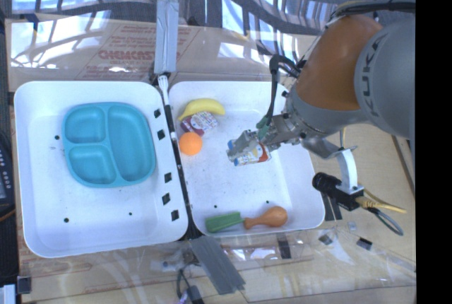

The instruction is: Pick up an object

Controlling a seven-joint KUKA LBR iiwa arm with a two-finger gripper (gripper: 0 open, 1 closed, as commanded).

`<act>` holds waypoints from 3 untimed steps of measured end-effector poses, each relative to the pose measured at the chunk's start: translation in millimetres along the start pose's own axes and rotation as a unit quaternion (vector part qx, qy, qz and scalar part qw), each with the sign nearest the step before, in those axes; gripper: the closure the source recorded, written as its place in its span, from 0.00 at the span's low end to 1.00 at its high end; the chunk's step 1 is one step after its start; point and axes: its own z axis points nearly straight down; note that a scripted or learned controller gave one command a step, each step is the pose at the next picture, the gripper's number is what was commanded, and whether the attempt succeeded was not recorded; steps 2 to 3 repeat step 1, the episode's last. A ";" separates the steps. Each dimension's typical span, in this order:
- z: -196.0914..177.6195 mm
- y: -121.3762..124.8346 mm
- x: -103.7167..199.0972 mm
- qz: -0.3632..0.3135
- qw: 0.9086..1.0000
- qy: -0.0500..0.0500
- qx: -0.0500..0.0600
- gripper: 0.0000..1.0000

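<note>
In the right bin point(296, 203), near its middle, the gripper point(244, 147) hung over the white floor with a small red-and-white packet point(256, 154) at its tips; whether the fingers were clamped on it or merely beside it could not be told. Open floor lay below it, down to the carrot point(247, 220) along the near rim. Toward the divider sat an orange ball point(190, 144), a dark red packet point(200, 124) just above it, and a banana point(202, 108) near the far wall, all apart from the gripper. In the left bin point(35, 225), a blue divided tray point(109, 144) sat with bare margin all around.
</note>
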 end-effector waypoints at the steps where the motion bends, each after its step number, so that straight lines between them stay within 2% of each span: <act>1: 43.9 35.1 -24.6 -0.008 1.000 0.000 0.002 1.00; 3: 43.9 35.1 -24.6 -0.008 1.000 0.000 0.002 1.00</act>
